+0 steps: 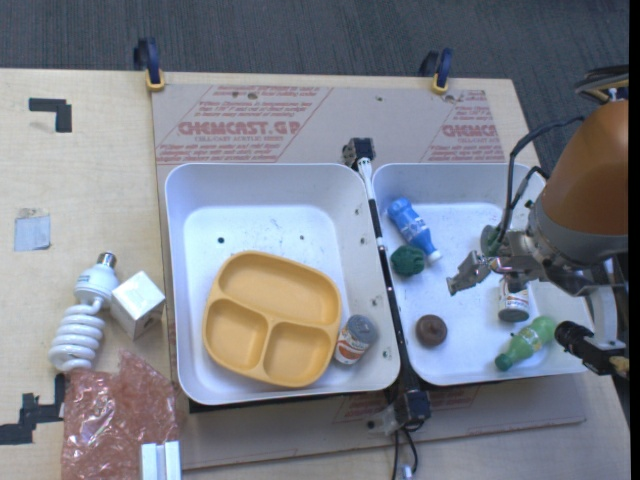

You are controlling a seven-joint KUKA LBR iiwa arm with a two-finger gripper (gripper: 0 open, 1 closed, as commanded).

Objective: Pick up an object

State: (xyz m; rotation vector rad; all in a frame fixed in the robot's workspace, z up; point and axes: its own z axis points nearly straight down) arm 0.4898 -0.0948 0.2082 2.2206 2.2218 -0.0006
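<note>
The right bin (455,368) holds a blue bottle (412,226), a dark green lump (407,260), a brown round piece (431,330), a small jar (513,303) and a green bottle (527,341). My gripper (468,274) hangs over the middle of this bin, to the right of the green lump and above the brown piece. It is tilted toward the lower left. The jar stands just to its right, partly under the wrist. I see nothing held in the gripper.
The left bin (200,198) holds a yellow divided tray (272,318) and a small can (355,340) at its lower right. Left of the bins, on the bench, lie a spiral light bulb (85,313), a white cube (138,301) and pink bubble wrap (110,418).
</note>
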